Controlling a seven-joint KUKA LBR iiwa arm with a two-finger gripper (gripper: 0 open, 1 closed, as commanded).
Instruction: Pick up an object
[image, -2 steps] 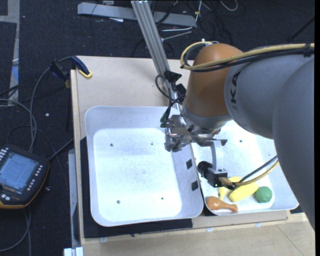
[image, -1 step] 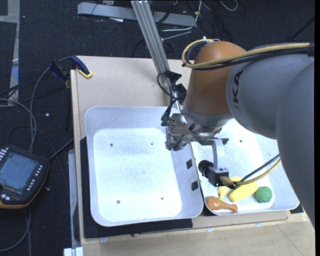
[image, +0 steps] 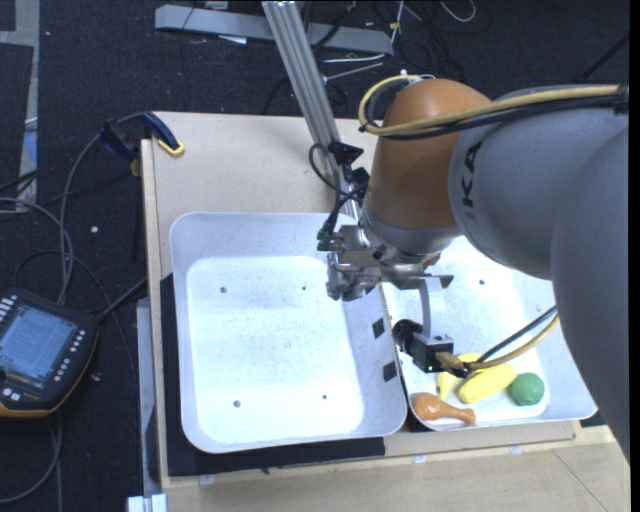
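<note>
My gripper (image: 346, 283) hangs over the ridge between the two white bins, at the right edge of the left bin (image: 200, 300). In the front corner of the right bin (image: 500, 290) lie three things close together: a yellow banana-shaped object (image: 487, 383), a green ball (image: 527, 388) to its right, and an orange pear-shaped piece (image: 441, 406) by the front rim. They sit well to the front right of the gripper, and nothing is seen between its fingers. The orange wrist and grey arm hide much of the right bin's back half.
A slanted metal rail (image: 305, 80) runs down behind the wrist. A blue and yellow clamp (image: 152, 130) grips the bench's back left corner. A handheld control pendant (image: 35, 350) lies on the floor to the left.
</note>
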